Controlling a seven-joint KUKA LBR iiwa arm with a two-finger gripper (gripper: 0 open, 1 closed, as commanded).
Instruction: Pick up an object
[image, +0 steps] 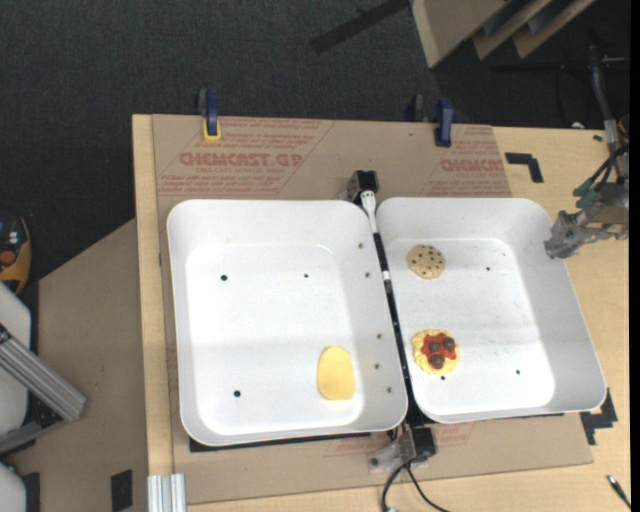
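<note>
A yellow oval piece (336, 372) lies near the front of the left bin (200, 300). In the right bin (540, 330) a chocolate-chip cookie (427, 261) rests at the back left, and a small round tart with red berries (436, 351) sits in front of it near the left wall. My gripper (563, 238) hangs at the right bin's back right rim, well away from all three pieces, and nothing shows in it.
The bins stand on a brown board (300, 150) held by two blue clamps (209, 108) at its back edge. A black divider strip (381, 262) runs between the bins. Cables (405, 465) trail off the front.
</note>
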